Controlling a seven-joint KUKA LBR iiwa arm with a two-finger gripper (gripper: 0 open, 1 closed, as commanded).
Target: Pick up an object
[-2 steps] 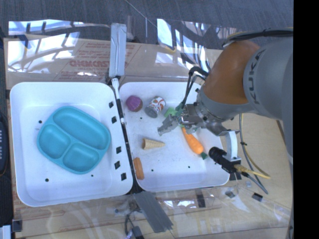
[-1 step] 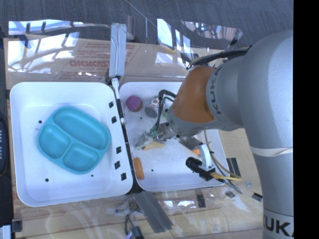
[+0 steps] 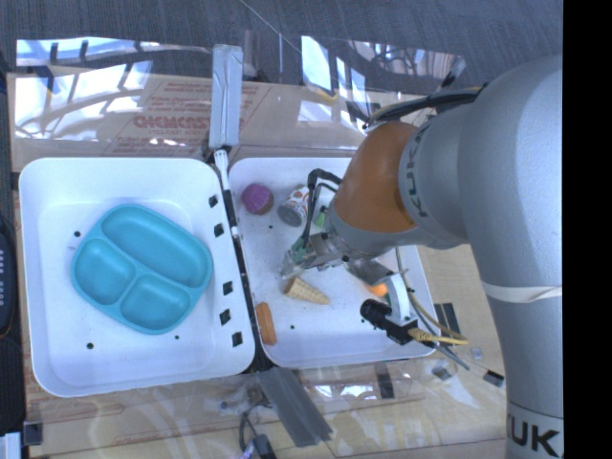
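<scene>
White bins (image 3: 57, 352) — arm (image 3: 449, 170) over cone (image 3: 308, 291); fingers unseen.

I am seeing a turquoise tray (image 3: 142, 267) showing against its white bin (image 3: 43, 213), a purple ball (image 3: 256, 197), and my orange wrist band (image 3: 375, 185)

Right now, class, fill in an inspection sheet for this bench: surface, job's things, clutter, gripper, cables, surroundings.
Surface: two white bins, left bin and right bin, side by side.
Job's things: in the right bin, purple ball, ice-cream cone, small cup, orange stick by the left wall.
Clutter: blue divided plate in the left bin.
Gripper: gripper low over the cone; grip cannot be judged.
Cables: black cable near the wrist.
Surroundings: cardboard behind the bins.
</scene>
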